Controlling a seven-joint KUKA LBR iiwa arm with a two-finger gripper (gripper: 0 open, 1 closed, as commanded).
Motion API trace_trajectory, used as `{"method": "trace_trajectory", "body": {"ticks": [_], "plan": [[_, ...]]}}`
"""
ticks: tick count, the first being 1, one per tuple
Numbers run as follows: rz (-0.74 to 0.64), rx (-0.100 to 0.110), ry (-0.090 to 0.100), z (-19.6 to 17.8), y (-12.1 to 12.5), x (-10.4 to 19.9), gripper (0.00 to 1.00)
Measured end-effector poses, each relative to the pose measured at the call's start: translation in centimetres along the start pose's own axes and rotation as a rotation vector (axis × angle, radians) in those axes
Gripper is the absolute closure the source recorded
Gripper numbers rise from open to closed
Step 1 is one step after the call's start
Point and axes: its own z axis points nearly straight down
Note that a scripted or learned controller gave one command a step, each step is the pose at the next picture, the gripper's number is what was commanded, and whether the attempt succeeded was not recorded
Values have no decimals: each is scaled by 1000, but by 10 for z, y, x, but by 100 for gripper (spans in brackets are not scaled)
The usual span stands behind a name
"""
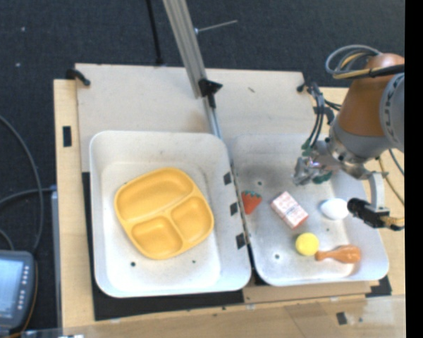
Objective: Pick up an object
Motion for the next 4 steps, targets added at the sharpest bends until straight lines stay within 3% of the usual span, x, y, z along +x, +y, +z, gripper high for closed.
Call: {"method": "trace_trajectory", "body": {"ticks": [2, 4], "plan": [[-2, -1, -2, -124, 13, -9, 100], [-3, 7, 2, -97, 5, 85, 100]]}}
